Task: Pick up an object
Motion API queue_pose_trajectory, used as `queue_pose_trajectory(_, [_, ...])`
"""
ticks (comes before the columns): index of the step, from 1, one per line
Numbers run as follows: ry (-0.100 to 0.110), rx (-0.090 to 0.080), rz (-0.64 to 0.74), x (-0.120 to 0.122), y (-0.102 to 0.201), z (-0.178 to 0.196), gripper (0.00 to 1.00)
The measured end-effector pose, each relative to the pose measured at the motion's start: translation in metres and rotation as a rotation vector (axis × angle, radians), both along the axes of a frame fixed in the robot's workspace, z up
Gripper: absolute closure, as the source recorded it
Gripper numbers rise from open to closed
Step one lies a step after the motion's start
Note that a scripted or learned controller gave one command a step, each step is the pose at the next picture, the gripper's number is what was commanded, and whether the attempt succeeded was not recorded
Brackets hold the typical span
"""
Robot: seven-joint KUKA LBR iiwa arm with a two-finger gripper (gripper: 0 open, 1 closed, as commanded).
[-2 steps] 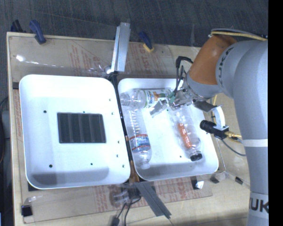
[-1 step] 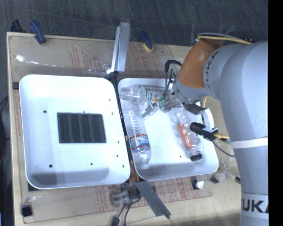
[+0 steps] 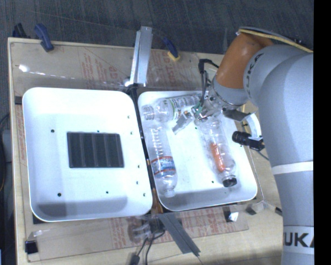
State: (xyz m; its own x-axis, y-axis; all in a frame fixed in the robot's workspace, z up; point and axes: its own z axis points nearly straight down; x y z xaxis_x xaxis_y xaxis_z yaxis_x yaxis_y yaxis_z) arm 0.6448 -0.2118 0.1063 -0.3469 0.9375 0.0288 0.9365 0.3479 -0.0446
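Note:
Three clear plastic bottles lie in the right bin. One with a blue label lies along the bin's left wall. Another with an orange label and a black cap lies toward the right wall. The third bottle lies across the far end. My gripper is low over the far part of this bin, between the far bottle and the top of the orange-label bottle. The wrist with the orange band hangs above it.
The left bin holds a dark ribbed rectangle in its floor. A metal bar stands at the back between the bins. Blue clamps hold the board's far edge. The grey arm covers the right side.

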Motion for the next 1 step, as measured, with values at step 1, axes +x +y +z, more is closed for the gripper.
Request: queue_pose_trajectory(1, [-0.050, -0.012, -0.024, -0.0308, 0.0027, 0.0306, 0.00])
